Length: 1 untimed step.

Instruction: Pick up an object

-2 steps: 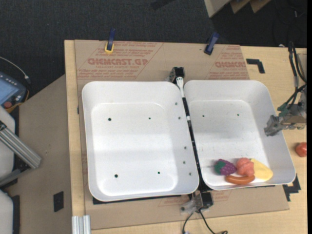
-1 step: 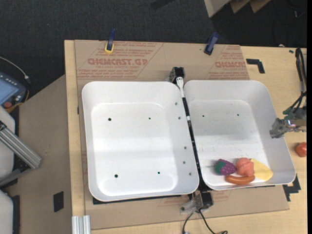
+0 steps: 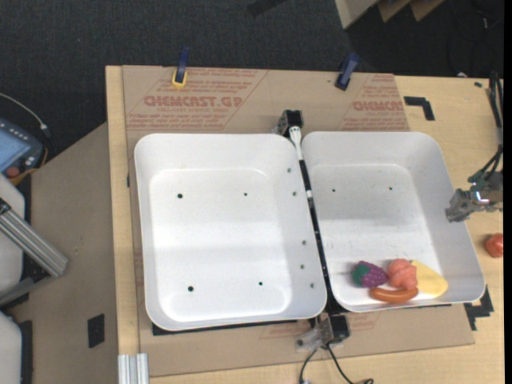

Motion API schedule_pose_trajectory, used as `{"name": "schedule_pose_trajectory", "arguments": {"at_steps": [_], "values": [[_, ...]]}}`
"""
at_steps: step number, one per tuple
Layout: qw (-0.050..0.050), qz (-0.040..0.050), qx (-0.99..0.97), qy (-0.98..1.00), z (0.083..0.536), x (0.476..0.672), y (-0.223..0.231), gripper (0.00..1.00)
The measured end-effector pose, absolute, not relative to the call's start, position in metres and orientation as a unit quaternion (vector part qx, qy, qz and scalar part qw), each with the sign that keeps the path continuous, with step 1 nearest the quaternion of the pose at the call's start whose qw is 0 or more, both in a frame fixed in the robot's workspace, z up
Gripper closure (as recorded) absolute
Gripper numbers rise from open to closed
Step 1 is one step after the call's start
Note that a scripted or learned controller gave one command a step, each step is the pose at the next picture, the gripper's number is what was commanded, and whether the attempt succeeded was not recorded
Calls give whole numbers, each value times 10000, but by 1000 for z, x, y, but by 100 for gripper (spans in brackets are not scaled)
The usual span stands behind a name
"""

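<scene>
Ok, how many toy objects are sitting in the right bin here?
4, clustered in the right bin's near corner: purple grapes, an orange-red piece, a yellow piece, and an orange sausage-like piece in front. More may be hidden among them.

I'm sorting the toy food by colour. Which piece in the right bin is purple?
The grape bunch, leftmost of the cluster at the right bin's near edge; its neighbours are orange, red and yellow.
</scene>
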<state>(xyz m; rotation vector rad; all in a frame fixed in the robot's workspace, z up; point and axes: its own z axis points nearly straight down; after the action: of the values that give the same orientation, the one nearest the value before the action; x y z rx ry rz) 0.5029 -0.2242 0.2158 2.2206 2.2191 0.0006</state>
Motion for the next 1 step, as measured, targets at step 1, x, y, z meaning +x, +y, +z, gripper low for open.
{"name": "schedule_pose_trajectory", "arguments": {"at_steps": [1], "values": [[29,5,7074,7068,226,503,-224,100]]}}
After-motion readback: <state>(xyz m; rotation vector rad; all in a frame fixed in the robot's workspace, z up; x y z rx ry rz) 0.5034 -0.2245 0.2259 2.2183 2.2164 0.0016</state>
